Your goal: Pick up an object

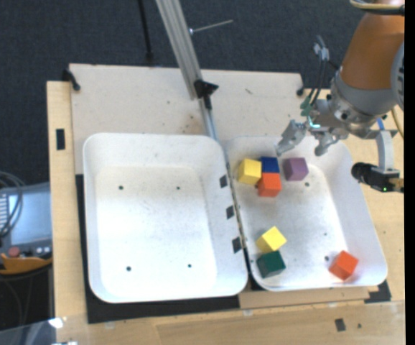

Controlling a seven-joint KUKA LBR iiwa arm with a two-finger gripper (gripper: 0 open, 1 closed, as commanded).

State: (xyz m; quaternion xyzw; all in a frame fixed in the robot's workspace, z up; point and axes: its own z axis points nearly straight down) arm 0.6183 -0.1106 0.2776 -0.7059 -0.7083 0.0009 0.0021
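Observation:
My gripper (306, 141) hangs open over the far edge of the right bin (355, 207), with nothing between its two grey fingers. Just below and left of it sits a cluster of blocks: a purple block (295, 168), a blue block (269, 164), a yellow block (249, 171) and an orange block (269, 185). Nearer the front lie a second yellow block (272, 238) and a dark green block (271, 264) touching it. Another orange block (344, 264) rests at the front right corner.
The left bin (157, 214) stands beside the right one, separated by a ridge with black clips (230, 210). A slanted aluminium post (182, 45) rises behind the bins. A control pendant (17, 225) lies off the bench at left.

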